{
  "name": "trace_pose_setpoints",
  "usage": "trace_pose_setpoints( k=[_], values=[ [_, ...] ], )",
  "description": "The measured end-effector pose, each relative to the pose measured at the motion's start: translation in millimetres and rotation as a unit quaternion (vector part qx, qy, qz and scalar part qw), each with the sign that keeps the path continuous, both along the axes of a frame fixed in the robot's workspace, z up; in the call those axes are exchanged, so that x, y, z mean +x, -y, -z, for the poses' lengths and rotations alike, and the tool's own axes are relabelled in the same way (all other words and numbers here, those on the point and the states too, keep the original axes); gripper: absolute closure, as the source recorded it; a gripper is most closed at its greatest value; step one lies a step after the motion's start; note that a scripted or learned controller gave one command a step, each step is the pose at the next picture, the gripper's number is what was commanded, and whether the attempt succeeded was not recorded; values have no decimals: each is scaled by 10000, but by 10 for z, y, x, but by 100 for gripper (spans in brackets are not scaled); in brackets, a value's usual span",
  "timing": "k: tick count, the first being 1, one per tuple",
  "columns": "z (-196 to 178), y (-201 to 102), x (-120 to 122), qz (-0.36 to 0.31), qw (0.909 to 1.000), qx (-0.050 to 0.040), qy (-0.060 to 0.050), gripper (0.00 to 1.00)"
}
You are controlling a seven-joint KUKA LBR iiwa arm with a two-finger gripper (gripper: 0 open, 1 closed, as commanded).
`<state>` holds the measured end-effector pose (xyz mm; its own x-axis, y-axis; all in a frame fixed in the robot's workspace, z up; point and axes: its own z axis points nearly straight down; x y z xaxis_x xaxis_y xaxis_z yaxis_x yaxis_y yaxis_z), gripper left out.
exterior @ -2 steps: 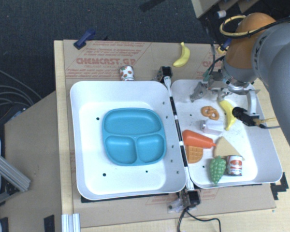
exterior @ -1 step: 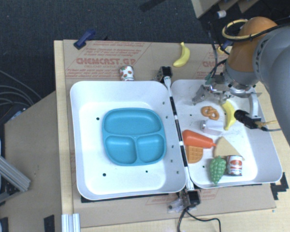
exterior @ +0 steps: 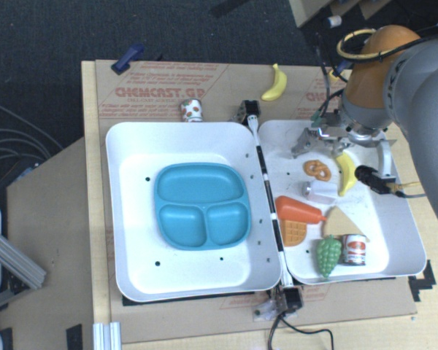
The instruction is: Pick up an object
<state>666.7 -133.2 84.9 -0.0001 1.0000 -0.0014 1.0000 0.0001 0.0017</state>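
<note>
My gripper [exterior: 323,146] hangs over the back of the right bin [exterior: 401,232], open, with nothing between its fingers. Just in front of it lie a pretzel [exterior: 317,170] and a yellow banana [exterior: 346,172]. A small white piece [exterior: 320,192] sits below the pretzel. Further forward in that bin are an orange carrot [exterior: 299,209], a waffle [exterior: 294,232], a tan bread wedge [exterior: 339,222], a red-and-white can [exterior: 355,250] and a green bumpy toy [exterior: 328,256].
The left bin [exterior: 128,195] holds a blue divided plate [exterior: 202,203]. Behind the bins on the bench lie a second banana [exterior: 275,84], a small can [exterior: 192,109] and a blue object [exterior: 126,59]. The grey arm [exterior: 416,86] comes in over the right bin's far corner.
</note>
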Motion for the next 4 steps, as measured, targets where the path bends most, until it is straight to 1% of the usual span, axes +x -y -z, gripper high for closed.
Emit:
trace_pose_setpoints(
  k=[1,2,3,4],
  values=[
    [1,-55,-93,4,10000,10,-23,0],
    [0,-34,2,-5,10000,3,2,0],
    [0,21,1,0,10000,2,3,0],
    [-1,-13,0,0,10000,4,-4,0]
  ],
)
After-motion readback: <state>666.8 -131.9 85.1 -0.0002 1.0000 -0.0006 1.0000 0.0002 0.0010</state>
